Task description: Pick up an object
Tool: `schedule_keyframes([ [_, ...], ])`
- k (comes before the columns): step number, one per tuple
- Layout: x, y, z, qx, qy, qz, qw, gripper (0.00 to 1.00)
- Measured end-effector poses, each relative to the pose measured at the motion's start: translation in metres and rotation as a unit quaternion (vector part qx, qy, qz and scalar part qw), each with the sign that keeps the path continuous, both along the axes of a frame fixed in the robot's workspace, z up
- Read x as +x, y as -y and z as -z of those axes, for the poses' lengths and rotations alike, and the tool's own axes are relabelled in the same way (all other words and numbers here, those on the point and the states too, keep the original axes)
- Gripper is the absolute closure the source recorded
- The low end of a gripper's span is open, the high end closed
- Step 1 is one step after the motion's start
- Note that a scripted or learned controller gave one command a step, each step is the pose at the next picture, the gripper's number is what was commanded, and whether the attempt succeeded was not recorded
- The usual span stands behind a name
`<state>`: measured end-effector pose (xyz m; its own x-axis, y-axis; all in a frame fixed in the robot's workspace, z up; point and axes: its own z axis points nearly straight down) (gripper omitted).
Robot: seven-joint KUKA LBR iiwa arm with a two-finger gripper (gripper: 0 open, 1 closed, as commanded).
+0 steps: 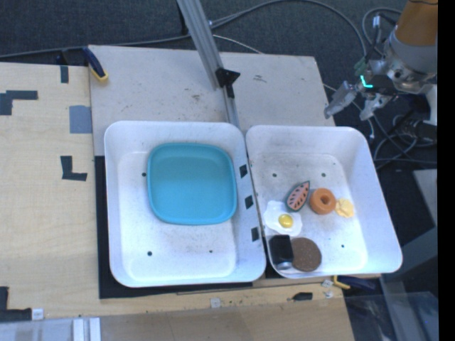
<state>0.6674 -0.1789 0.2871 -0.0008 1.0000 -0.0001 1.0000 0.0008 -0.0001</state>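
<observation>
- Bench (163, 77): you see a pale board carrying two shallow white bins side by side.
- Left bin (121, 212): it holds one turquoise square plate (192, 183), lying flat toward the bin's far side.
- Right bin (355, 155): all the small items sit in its near half.
- Arm (416, 27): it stands at the upper right, beyond the right bin's far corner, with the orange band at the top edge.
- Gripper (355, 104): it hangs outside the right bin, above the bench edge. You see its two fingers spread apart, with nothing between them.
- Brown disc (306, 254): near the bin's front wall, touching a black block (281, 248) on its left.
- Fried egg toy (284, 221): just behind the black block.
- Orange ring (323, 201): right of the egg, with a red-and-green oval piece (298, 195) just beside it on the left.
- Small yellow piece (345, 207): just right of the ring.
</observation>
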Motion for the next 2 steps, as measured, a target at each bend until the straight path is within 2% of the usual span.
schedule_keyframes([
  [1, 0.000, 0.000, 0.000, 0.0000, 0.000, 0.000, 1.0000, 0.00],
  [2, -0.008, -0.007, 0.054, 0.0005, -0.002, 0.000, 1.0000, 0.00],
])
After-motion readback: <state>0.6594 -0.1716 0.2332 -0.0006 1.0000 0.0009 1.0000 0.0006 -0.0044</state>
